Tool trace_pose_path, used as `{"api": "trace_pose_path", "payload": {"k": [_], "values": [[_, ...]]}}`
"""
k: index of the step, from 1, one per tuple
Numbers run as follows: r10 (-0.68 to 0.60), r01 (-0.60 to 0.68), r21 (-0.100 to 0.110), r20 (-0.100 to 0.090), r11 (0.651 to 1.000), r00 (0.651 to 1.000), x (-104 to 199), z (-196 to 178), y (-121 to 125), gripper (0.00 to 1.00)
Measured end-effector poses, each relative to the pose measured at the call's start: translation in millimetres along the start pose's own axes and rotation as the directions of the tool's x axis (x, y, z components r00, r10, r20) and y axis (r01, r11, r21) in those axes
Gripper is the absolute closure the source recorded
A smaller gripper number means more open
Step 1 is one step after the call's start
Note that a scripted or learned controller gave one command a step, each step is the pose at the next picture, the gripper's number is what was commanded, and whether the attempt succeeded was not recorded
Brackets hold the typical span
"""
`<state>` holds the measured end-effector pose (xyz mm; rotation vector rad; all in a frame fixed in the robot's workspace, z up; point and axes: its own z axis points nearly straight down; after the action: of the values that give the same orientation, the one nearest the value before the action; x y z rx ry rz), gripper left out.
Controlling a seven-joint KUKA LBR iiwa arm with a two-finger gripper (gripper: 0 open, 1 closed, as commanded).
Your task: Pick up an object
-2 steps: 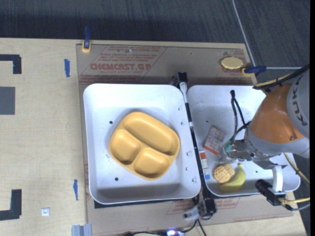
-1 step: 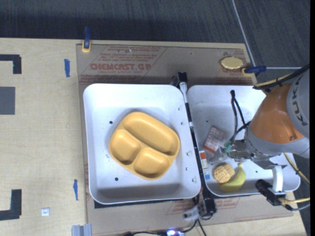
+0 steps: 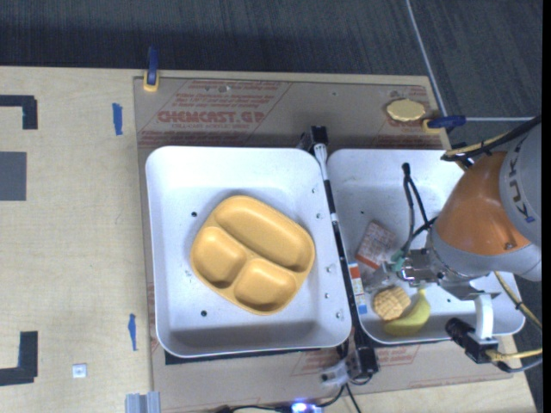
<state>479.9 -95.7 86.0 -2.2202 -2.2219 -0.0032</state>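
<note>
Claw (image 3: 405, 269) above waffle (image 3: 390, 300), banana (image 3: 415, 313).

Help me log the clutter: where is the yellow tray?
The yellow tray lies in the middle of the left bin, across the divider from the right bin, where the arm is working.

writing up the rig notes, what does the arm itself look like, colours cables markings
The arm is grey with a broad, rounded orange band above the wrist. Dark lettering is partly visible on the grey shell at the view's right edge. Black cables loop along its wrist toward the gripper, a compact metallic grey block. A yellow cable crosses above the orange band.
</note>
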Motion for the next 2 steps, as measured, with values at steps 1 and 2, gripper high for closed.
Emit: {"api": "trace_pose_path", "payload": {"k": [1, 2], "values": [[0.002, -0.002, -0.002, 0.003, 1.0, 1.0, 2.8, -0.1, 0.1, 0.0], [0.002, -0.002, -0.008, 0.004, 1.0, 1.0, 2.8, -10.9, 2.1, 1.0]]}}
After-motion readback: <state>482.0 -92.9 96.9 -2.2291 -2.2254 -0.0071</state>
